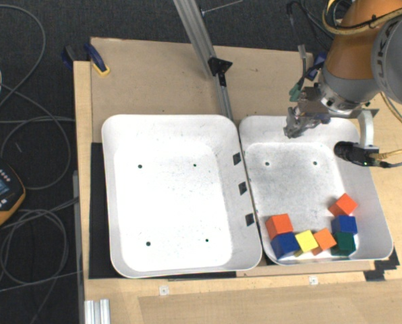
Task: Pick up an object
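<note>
Several small blocks lie in the near right corner of the right bin [292,177]. An orange block [278,223] sits beside a blue block [284,244] and a yellow block [307,240]. Further right are a second orange block [324,237], a blue block [346,224] above a green block [345,246], and a tilted orange block [345,204]. My gripper [295,128] hangs over the bin's far edge, well away from the blocks, and I see nothing in it.
The left bin [167,194] lies beside the right one, with black clips [242,187] along the shared rim. A slanted metal bar [199,39] crosses the bench at the back. A black cable fitting [353,152] hangs at the right bin's right rim.
</note>
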Controlling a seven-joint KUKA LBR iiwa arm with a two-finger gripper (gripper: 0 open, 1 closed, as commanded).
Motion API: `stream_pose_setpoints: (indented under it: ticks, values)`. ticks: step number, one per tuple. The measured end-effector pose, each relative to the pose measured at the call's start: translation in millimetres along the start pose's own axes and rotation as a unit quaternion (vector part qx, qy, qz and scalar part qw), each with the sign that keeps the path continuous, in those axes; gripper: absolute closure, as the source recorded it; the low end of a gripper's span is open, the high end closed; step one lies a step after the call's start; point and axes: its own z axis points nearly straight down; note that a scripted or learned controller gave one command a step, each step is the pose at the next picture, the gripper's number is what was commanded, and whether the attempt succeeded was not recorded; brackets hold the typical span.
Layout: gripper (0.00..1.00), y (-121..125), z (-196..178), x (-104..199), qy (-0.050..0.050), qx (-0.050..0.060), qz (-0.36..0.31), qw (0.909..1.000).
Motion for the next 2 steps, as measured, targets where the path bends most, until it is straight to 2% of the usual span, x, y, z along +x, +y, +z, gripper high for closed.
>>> stream_pose_setpoints:
  ticks: [1,2]
  values:
    - [1.00,3,-14,58,0.002,0.002,-0.003,1.0000]
    - [1.00,-6,-22,122,0.002,0.004,-0.003,1.0000]
